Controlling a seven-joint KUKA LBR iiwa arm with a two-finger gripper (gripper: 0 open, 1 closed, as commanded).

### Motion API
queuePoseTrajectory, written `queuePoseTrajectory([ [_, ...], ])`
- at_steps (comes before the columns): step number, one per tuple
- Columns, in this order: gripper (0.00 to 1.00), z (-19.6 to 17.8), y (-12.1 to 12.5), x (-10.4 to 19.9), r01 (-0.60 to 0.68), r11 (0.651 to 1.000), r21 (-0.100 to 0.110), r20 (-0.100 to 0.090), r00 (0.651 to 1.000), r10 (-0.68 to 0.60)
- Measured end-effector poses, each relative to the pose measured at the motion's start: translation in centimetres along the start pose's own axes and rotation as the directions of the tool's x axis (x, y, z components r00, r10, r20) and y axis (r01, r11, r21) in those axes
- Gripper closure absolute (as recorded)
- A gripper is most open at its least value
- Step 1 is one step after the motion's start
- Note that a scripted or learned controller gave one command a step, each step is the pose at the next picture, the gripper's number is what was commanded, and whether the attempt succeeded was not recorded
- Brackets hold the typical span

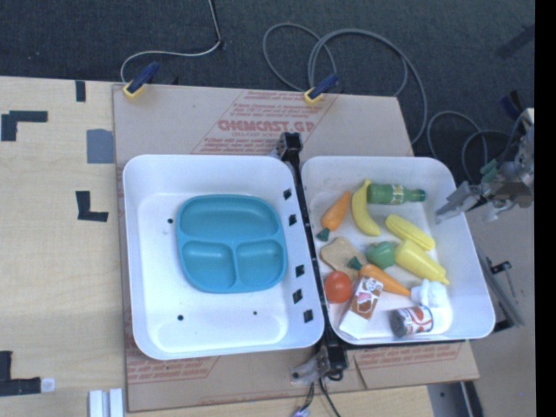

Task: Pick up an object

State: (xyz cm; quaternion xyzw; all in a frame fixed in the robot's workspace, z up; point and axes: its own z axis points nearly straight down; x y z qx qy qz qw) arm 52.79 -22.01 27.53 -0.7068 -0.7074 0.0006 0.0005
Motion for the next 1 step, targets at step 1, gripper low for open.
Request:
queuePoseTrajectory([
  [1,0.0,17.81,4.89,4.5,0.001,1.0,0.001,-0.001,1.0,-0.001],
])
